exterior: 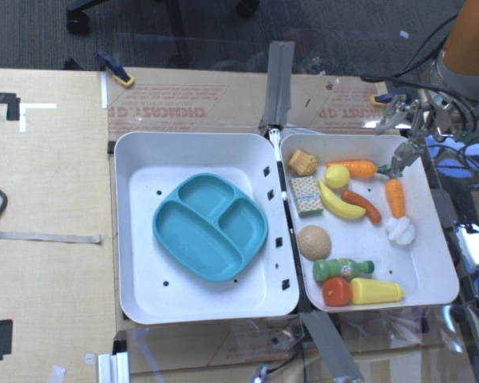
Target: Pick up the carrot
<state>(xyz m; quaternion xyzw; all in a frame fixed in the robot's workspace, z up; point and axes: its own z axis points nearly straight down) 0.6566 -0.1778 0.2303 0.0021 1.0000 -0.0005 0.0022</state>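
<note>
- Gripper [405, 152] over the right bin's [431, 214] far right corner, fingers pointing down; opening hard to judge, nothing visibly between them.
- Carrot [394, 198] just below the fingertips, lying lengthwise, apart from them.
- Second carrot [353, 168] just left of the gripper, beside a banana [339, 202].
- Blue plate [211, 227] far left, in the other bin.

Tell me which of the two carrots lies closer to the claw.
The upright carrot at the right bin's right side, just below the claw. The other carrot lies crosswise, further left, beside the lemon.
</note>
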